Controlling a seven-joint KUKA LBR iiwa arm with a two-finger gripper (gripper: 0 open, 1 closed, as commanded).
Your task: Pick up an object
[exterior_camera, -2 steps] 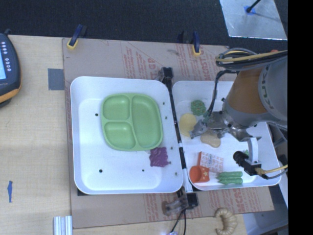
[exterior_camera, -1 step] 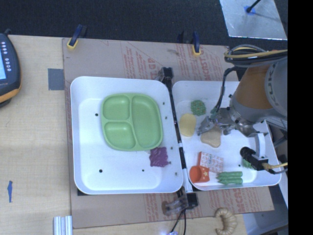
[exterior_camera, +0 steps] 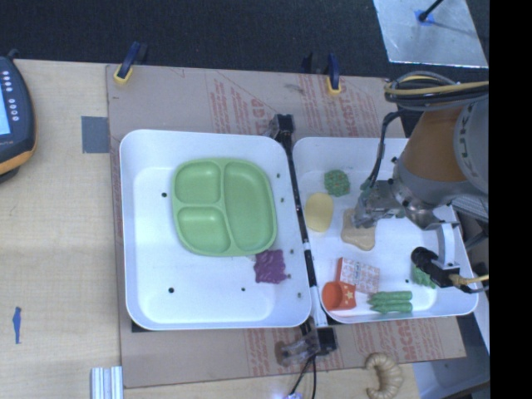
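The surface (exterior_camera: 66, 248) carries two white bins. The left bin (exterior_camera: 150, 293) holds a green divided plate (exterior_camera: 224, 206) and a small purple piece (exterior_camera: 270, 266) at the plate's lower right corner. The right bin (exterior_camera: 453, 306) is the crowded one, and the arm (exterior_camera: 436, 152) reaches into it from the right, with the jaws (exterior_camera: 364, 216) low over its middle.

Directly beneath them lies a pale tan piece (exterior_camera: 361, 238), which looks like the target; a yellow piece (exterior_camera: 318, 212) sits just to its left and a green knobbly piece (exterior_camera: 337, 182) above. Whether the jaws are apart or closed cannot be told from this angle, and nothing is visibly held.

To do this step well, the descent should stay centred on the tan piece, clear of the yellow one, so only one object is caught. The piece looks flat and low, so the grasp probably needs to go almost to the bin floor before closing. Nearer the front edge, a red-and-white packet (exterior_camera: 357, 274), an orange piece (exterior_camera: 337, 295) and green beans (exterior_camera: 391, 302) lie well clear.
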